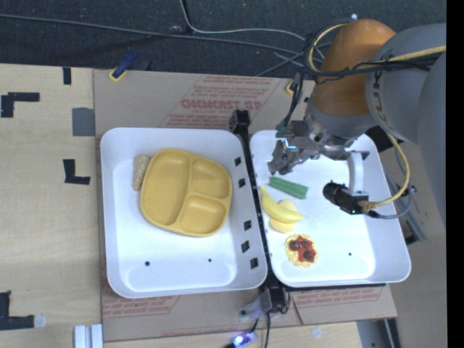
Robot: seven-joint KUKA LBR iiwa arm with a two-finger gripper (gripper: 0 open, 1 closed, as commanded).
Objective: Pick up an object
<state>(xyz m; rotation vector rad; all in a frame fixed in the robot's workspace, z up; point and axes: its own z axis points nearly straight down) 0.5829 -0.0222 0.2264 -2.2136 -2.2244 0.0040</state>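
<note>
Above the green stick (288,188) in the right bin (384,263), the pincer (281,162), spread unclear, should descend squarely.

2 white bins (116,267), cardboard sheet (210,104), black cables (181,13)

We see smooth white plastic bins (119,216); a matt yellow plastic plate (185,191); brown cardboard (210,104) (printed red) under them; the desk (36,230) looks like pale wood.
</note>
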